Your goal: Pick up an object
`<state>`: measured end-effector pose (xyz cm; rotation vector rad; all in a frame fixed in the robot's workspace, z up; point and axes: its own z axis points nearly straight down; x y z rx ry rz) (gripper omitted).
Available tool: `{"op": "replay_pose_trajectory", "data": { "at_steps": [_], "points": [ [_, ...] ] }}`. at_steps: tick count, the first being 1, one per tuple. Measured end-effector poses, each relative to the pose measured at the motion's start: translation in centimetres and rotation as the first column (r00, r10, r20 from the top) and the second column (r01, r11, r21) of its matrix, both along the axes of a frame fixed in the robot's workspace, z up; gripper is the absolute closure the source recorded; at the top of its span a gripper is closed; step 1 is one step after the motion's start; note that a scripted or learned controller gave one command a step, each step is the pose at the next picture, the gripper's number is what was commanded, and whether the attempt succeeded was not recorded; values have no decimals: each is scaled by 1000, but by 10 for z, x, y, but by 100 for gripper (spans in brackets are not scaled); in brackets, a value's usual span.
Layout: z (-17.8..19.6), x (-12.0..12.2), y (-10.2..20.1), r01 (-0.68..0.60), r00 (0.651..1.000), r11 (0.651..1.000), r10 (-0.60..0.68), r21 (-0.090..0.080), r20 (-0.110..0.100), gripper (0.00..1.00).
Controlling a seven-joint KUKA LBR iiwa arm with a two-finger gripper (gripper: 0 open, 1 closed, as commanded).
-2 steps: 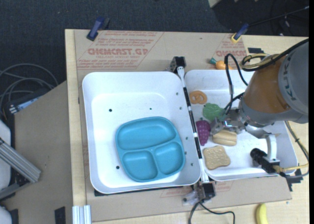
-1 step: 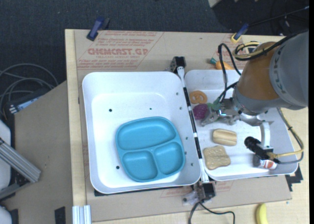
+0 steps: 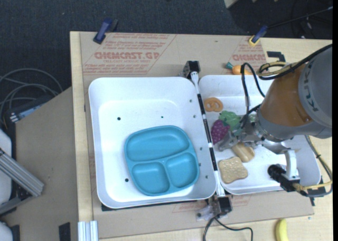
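The purple grapes (image 3: pixel 219 129) lie in the right bin (image 3: pixel 306 174), close against the divider between the two bins, and they look like my likeliest target. Everything else I place from them. Just above the grapes sits a green leafy piece (image 3: pixel 229 117), touching or nearly so, and above that a small pretzel (image 3: pixel 213 104). Below and to the right of the grapes lies a tan, potato-like piece (image 3: pixel 243 153), and below that a slice of toast (image 3: pixel 232 169). My tool (image 3: pixel 236 138) has its tip just beside the grapes, on their lower right, between them and the tan piece; whether its fingers are spread or closed I cannot tell, since my own wrist and the clutter hide them, and I see nothing clearly between them. So I judge the pick as not yet made.

To do this step well, I should settle on one piece only (the grapes and the tan piece are close enough to be caught together, or to be pushed apart). I would centre over the grapes, come straight down, and close across their narrow width, minding the divider beside them. A lumpy, rounded toy like this may slip out sideways, so a low grip seems wiser than pinching the top.

Well left of the grapes, in the left bin (image 3: pixel 105 97), rests a blue divided plate (image 3: pixel 161 158). Both bins stand on the bench (image 3: pixel 84 182).
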<state>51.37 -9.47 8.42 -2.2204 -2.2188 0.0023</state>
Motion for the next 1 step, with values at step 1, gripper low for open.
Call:
{"op": "replay_pose_trajectory", "data": {
  "at_steps": [1],
  "points": [
    [10,1,0,0,1000,1000,0,0,2,100]
  ]
}}
